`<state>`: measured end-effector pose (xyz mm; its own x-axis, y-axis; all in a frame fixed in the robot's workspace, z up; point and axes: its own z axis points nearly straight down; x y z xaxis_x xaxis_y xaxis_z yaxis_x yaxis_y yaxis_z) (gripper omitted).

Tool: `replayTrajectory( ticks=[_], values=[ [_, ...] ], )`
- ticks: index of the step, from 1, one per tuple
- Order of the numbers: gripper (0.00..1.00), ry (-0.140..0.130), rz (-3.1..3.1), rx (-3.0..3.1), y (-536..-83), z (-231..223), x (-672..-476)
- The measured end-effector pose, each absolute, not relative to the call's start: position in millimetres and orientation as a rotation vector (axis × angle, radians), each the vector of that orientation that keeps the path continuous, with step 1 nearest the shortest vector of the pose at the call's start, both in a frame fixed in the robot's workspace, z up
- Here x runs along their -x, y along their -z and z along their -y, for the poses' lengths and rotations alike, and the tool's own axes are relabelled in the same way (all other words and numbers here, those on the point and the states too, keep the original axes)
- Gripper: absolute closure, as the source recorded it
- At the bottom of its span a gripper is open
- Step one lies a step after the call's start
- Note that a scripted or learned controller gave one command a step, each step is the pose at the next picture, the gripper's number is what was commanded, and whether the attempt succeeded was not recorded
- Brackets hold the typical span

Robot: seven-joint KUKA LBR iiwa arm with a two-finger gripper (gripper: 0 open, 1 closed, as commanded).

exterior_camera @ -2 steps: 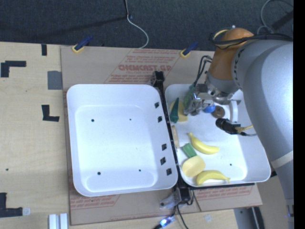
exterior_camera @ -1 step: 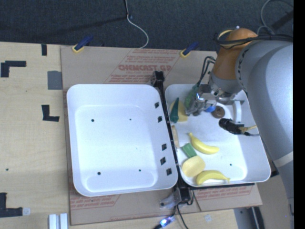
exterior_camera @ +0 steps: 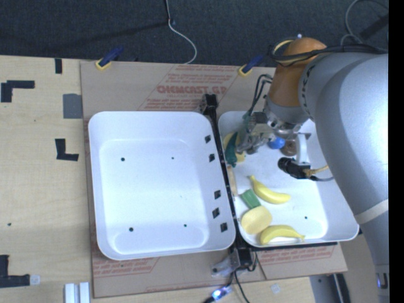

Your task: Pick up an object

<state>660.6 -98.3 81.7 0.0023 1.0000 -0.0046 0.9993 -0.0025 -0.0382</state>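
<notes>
Looking down on the desk, I see the grey arm coming in from the right of the frame, its orange band sitting above the wrist. My pincer hangs low over the upper left corner of the right bin, close to the divider between the two bins. I cannot tell from this angle how it stands, or if anything sits within it.

Just beside the pincer, against the bin's left wall, lies a teal and yellow object. A small blue piece shows to its right, under the wrist. Lower in the same bin lie a banana, a green block touching its left end, a pale yellow round piece, and a second banana near the bottom edge. The left bin fills the frame's middle.
</notes>
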Motion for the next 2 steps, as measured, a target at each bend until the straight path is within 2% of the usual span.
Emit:
replayTrajectory(
  ticks=[1,2],
  values=[
    [1.00,-0.015,2.213,2.215,-110,115,-665.2],
    [1.00,-0.029,2.204,2.203,-82,118,-662.6]
  ],
)
